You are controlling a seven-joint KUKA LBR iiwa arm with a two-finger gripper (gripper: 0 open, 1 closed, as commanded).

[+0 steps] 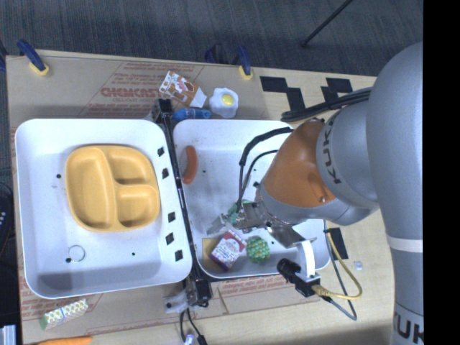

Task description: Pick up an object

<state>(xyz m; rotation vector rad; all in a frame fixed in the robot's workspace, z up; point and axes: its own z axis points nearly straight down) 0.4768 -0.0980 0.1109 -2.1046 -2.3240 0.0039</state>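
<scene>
**Gripper low over the right bin's clutter**

The gripper [241,218] sits in the right bin [215,131], the arm masking it; whether anything is pinched, I cannot tell. A red carton [227,251] lies at 6 o'clock, green ball [258,249] beside it, sausage [190,163] at 10 o'clock.

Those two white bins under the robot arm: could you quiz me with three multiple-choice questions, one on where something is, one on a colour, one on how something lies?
1. Where does the yellow divided tray lie?
A. left bin
B. right bin
C. on the cardboard

2. What colour is the band above the arm's wrist?
A. blue
B. orange
C. green

3. How does the hot dog lie?
A. in the tray
B. against the right bin's left wall
C. outside both bins

Answers: 1 A, it sits in the left bin. 2 B, orange shows above the wrist. 3 B, it rests along the right bin's left wall.
</scene>
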